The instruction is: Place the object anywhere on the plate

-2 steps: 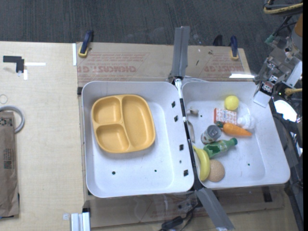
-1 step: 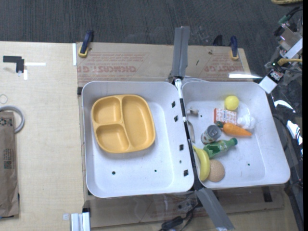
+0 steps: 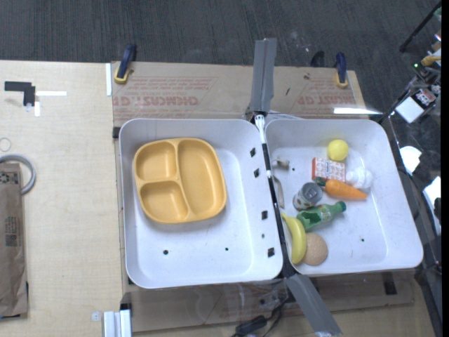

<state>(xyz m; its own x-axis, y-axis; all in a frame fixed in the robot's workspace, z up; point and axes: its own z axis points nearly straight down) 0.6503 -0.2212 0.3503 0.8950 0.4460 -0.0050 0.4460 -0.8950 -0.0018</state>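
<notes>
A yellow three-compartment plate (image 3: 180,180) lies in the left bin (image 3: 189,258), toward its upper left. The right bin (image 3: 386,237) holds several items: a yellow ball (image 3: 337,149), a red and white carton (image 3: 327,168), an orange carrot (image 3: 345,190), a small grey can (image 3: 306,196), a green bottle (image 3: 323,215), a banana (image 3: 297,239) and a tan round piece (image 3: 316,249). They lie close together in the bin's left half.
A grey divider bar (image 3: 264,83) runs between the bins. Cardboard (image 3: 189,93) lies behind them, held by blue-and-yellow clamps (image 3: 125,63). A brown paper bag (image 3: 12,237) rests at the far left of the bench.
</notes>
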